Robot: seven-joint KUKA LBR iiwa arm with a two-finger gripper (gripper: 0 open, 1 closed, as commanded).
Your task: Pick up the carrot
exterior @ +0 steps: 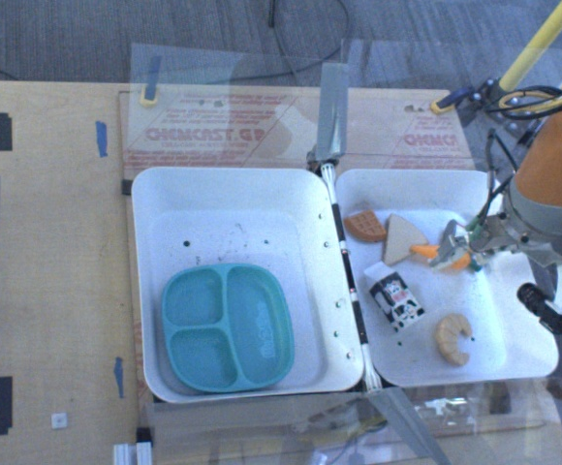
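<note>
At the right edge of the frame, the arm (552, 177) showed a rounded orange band above a grey wrist section. Black cables looped around its upper part. The gripper (452, 247) at its end was pale metallic grey with small teal-green accents, and a black fitting projected lower right.

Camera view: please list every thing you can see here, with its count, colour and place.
Bins: 2, white, side by side on the bench.
Plate: 1, teal, three compartments, in the left bin.
Carrot: 1, orange, right bin, at the gripper's tip.
Wedge: 1, tan, right bin, just left of the carrot.
Brown slice: 1, reddish brown, right bin, upper left.
Carton: 1, black and white, right bin, middle.
Croissant: 1, light tan, right bin, lower part.
Gripper: 1, grey metal, over the right bin at the carrot.
Arm: 1, grey with an orange band, reaching in from the right.
</note>
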